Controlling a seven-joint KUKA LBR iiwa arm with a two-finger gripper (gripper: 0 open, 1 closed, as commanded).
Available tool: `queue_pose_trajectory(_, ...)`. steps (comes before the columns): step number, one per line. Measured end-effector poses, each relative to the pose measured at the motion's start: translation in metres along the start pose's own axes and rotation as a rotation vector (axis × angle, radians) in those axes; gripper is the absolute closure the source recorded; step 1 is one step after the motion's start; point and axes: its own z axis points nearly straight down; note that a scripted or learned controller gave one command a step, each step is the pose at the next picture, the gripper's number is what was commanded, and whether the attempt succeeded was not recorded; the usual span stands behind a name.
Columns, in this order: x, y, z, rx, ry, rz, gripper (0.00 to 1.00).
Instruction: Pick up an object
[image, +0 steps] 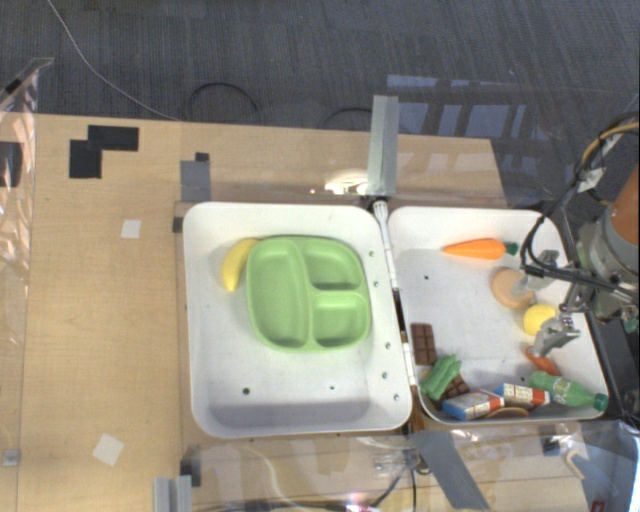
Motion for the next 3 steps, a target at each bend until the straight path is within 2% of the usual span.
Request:
queue_pose_trajectory(1,-0.018,-0.024,0.153,0.001,-0.001,0.079,0.0)
queue_pose_trajectory(2,-0.143,0.033,0.165,-0.004,-0.005,0.062,0.0)
queue_pose_trajectory(3,-0.116,0.064,0.164,-0.002,-0.005,0.045,0.0)
